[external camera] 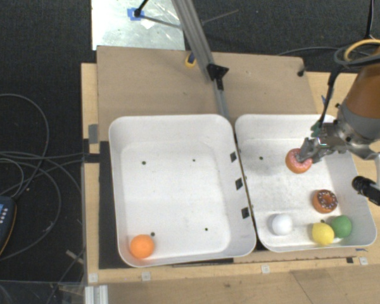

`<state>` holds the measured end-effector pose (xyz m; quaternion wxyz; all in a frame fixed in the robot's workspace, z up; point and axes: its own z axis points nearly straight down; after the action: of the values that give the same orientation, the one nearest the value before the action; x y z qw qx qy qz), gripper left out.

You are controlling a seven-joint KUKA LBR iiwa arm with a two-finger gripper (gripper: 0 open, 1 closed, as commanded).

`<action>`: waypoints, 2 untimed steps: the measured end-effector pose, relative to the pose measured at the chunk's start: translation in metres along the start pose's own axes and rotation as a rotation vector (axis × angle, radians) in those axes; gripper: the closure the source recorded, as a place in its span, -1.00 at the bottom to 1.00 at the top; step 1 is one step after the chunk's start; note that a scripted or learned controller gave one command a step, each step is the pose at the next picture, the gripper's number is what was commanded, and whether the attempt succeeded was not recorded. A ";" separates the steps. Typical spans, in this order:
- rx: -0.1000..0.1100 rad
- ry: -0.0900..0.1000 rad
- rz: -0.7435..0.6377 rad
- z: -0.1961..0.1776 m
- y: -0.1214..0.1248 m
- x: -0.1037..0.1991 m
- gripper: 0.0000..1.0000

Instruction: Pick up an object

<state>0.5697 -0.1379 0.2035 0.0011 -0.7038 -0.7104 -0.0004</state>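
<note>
Our pincer [307,152] sits right on the pink doughnut [297,161] in the right bin [266,132]; whether it's pinching, we cannot tell. We'd want a centred squeeze, then a straight lift.

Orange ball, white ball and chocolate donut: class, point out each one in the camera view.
orange ball [142,246], camera view, centre of its top face
white ball [280,224], camera view, its middle
chocolate donut [325,201], camera view, its sprinkled icing

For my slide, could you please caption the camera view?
Gripper poised at a pink donut in the right bin.
</note>
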 end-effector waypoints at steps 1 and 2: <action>-0.002 -0.001 0.000 -0.006 -0.009 0.041 1.00; -0.001 0.001 -0.002 -0.010 -0.025 0.103 1.00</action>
<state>0.5433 -0.0352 0.2133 0.0011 -0.7031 -0.7111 -0.0011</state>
